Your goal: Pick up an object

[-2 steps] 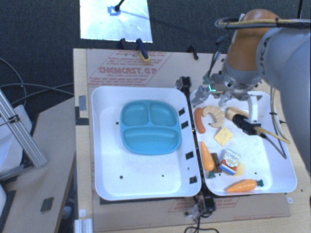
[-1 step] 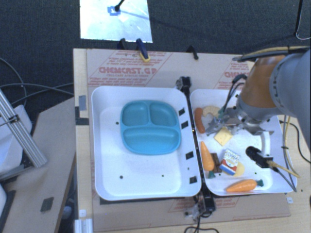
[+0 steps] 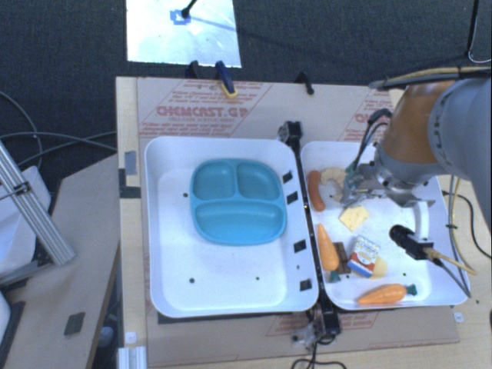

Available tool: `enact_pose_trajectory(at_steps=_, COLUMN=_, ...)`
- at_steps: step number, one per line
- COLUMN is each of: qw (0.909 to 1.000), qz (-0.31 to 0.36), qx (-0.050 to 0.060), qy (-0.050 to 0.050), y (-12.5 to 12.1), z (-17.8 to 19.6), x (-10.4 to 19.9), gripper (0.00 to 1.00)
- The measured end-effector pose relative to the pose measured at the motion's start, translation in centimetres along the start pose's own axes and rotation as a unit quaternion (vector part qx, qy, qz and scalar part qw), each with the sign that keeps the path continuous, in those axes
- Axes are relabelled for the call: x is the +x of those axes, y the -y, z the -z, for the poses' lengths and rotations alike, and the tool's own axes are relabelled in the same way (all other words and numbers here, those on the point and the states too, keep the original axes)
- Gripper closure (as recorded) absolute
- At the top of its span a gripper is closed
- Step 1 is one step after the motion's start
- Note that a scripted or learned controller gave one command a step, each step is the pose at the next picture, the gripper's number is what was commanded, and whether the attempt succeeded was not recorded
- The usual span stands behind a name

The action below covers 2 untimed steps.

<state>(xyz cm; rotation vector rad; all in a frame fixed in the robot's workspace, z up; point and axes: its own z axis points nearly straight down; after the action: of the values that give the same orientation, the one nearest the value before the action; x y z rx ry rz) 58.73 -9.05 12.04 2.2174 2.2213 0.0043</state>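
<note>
My gripper (image 3: 348, 193) is low in the right bin (image 3: 438, 206), near its upper left part. It hovers just above a yellow cheese wedge (image 3: 354, 218) and right beside a pale bread ring (image 3: 333, 177). A red-orange sausage (image 3: 314, 190) lies left of the ring, along the bin's left wall. Lower down lie an orange carrot (image 3: 328, 247), a small printed carton (image 3: 364, 253) and a second carrot with a green tip (image 3: 383, 294). I see nothing held by the gripper.
The left bin (image 3: 169, 229) holds a blue divided plate (image 3: 237, 201). A black clip strip (image 3: 298, 198) runs between the two bins. The grey arm with its orange band (image 3: 411, 125) reaches in over the right bin's upper right.
</note>
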Motion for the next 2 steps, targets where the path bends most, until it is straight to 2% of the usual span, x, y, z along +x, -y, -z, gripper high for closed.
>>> enact_pose_trajectory(at_steps=1, qw=1.0000, qz=0.002, qx=0.001, qy=0.000, y=-3.0, z=-3.8, x=0.7, gripper=1.00)
enact_pose_trajectory(at_steps=2, qw=1.0000, qz=0.000, qx=0.000, qy=0.000, y=-4.6, z=-3.5, x=-1.6, gripper=1.00)
